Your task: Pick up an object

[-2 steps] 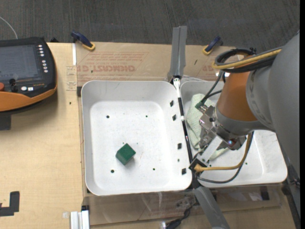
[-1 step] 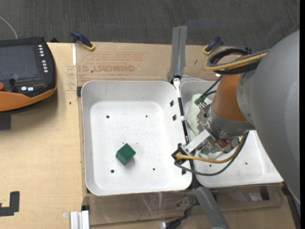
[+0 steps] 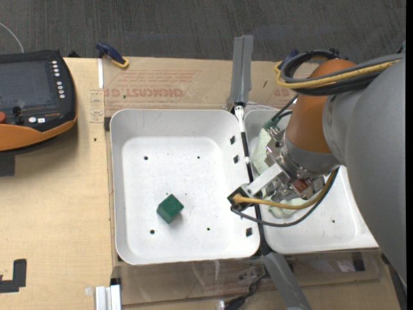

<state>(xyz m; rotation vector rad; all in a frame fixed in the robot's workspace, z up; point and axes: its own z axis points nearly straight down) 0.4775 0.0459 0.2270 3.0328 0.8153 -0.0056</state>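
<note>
So the thing to grab here looks like the little green block, sitting in the left bin down around 7 o'clock from the bin's centre, well apart from every wall. It's lying a bit rotated, corners pointing off-axis to the bin edges. My guess is it's light, probably foam or painted wood, stiff enough that it won't squish much, with flat faces that should give decent friction. Nothing fragile about it as far as I can judge. Best bet would be to come straight down and pinch two opposite flat sides, lining the wrist up with the block's rotation so the pads land on faces and not on corners. Since it's low and small, a sloppy approach could just nudge it across the slick white floor.

The arm is nowhere near it though. The gripper hangs over the right bin, close to the divider between the two bins, roughly 3 o'clock from the block. There's something pale and greenish in the right bin under the wrist, but it's mostly hidden and I can't make out what it is.

As for the fingers: honestly can't tell. The wrist, cables and orange band block the view.
</note>
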